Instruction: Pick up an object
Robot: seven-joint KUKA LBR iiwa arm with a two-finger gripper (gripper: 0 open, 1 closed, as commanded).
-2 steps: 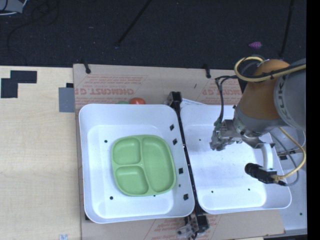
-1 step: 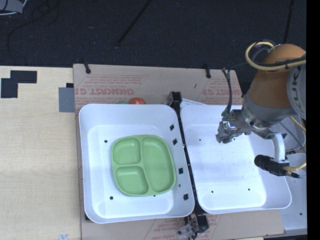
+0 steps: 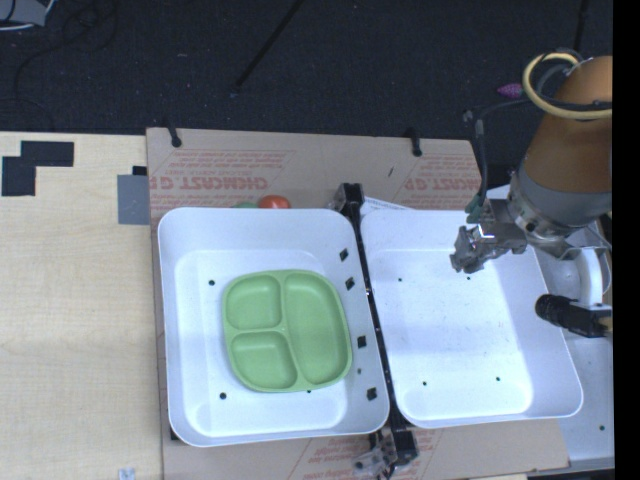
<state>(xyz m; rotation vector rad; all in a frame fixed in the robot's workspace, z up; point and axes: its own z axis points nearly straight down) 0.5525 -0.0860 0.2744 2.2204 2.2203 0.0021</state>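
Green plate [image 3: 287, 330], long axis upright

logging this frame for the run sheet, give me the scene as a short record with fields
left bin: holds a green divided plate, three compartments, lying flat
right bin: the gripper hangs over its upper right part
gripper: above the right bin's upper area, nothing visible between its fingers
arm: enters from the view's right, orange band above the wrist
behind left bin: a small red-orange object just past the far rim, partly hidden
under bins: cardboard sheet with printed lettering
task state: no object picked up yet
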